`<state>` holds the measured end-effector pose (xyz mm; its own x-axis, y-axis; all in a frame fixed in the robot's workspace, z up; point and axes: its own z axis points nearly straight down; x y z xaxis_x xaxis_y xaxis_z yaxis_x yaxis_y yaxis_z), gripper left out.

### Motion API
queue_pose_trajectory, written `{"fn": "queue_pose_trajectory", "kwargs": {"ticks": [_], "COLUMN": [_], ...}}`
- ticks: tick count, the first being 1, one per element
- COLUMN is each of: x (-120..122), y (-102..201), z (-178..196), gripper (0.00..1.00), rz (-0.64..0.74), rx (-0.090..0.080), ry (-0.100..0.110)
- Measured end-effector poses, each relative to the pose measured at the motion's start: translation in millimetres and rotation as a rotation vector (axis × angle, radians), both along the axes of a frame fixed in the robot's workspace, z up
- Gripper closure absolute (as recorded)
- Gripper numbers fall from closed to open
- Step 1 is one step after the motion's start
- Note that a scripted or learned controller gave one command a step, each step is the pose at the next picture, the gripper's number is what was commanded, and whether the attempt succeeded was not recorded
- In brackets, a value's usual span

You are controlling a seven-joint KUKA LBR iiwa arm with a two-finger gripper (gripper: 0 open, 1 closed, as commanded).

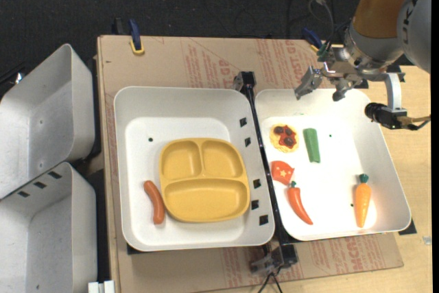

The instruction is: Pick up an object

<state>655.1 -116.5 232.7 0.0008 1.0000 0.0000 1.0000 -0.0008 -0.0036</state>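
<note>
My gripper (324, 86) hangs over the far edge of the right bin (384, 147), its two fingers spread apart with nothing between them. Below it in that bin lie a small pizza slice (284, 136), a green pickle (312, 145), a red strawberry-like piece (282, 171), a red chili pepper (299, 203) and an orange carrot (361, 200). The gripper is well above and beyond all of them, nearest to the pizza slice and the pickle.
The left bin (130, 147) holds a yellow divided plate (204, 179) and a sausage (154, 201) beside it at the left. A black divider clamp (246, 81) sits between the bins. White containers (41, 147) stand at the far left.
</note>
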Motion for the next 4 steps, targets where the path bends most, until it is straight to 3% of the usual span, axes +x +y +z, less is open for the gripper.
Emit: {"fn": "queue_pose_trajectory", "kwargs": {"ticks": [2, 3, 4], "x": [-7.3, -5.2, -9.9], "y": [7.3, 6.8, 9.9], "z": [-123.3, -108.6, -62.9], "gripper": [0.0, 1.0, 1.0], "rz": [0.0, -0.001, 0.0], "rx": [0.001, -0.001, -0.001], "ry": [0.002, -0.007, -0.009]}}
